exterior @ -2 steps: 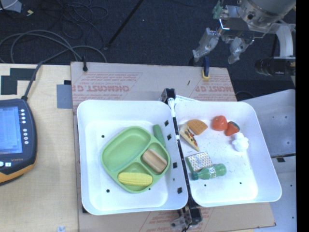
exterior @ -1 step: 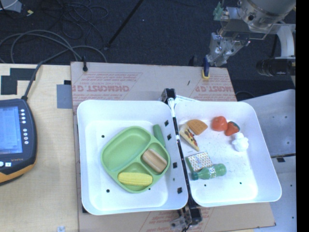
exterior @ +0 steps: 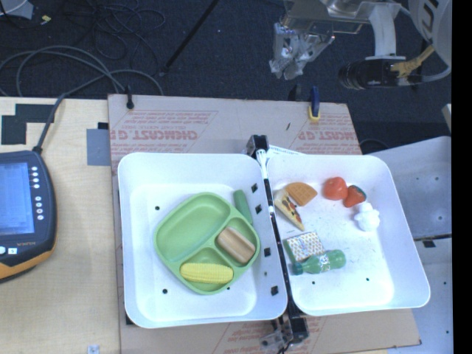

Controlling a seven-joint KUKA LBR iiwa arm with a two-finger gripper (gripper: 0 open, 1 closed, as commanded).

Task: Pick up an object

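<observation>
Left bin (exterior: 140, 190): 1 green divided tray (exterior: 193, 231) holding a corn cob (exterior: 206, 273) and a bread roll (exterior: 235, 245). Right bin (exterior: 398, 271): green bottle (exterior: 321, 262), patterned packet (exterior: 303, 245), pizza slice (exterior: 289, 208), tomato (exterior: 335, 188), strawberry (exterior: 355, 195). Gripper (exterior: 289, 59) hangs well above and behind both bins, nearer the right one; finger state cannot be told, nothing held.

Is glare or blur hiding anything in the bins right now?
Camera view: the white right bin is bright but not washed out, and the red toy tomato and green bottle read sharply; the gripper looks soft and dim against the dark floor.
</observation>
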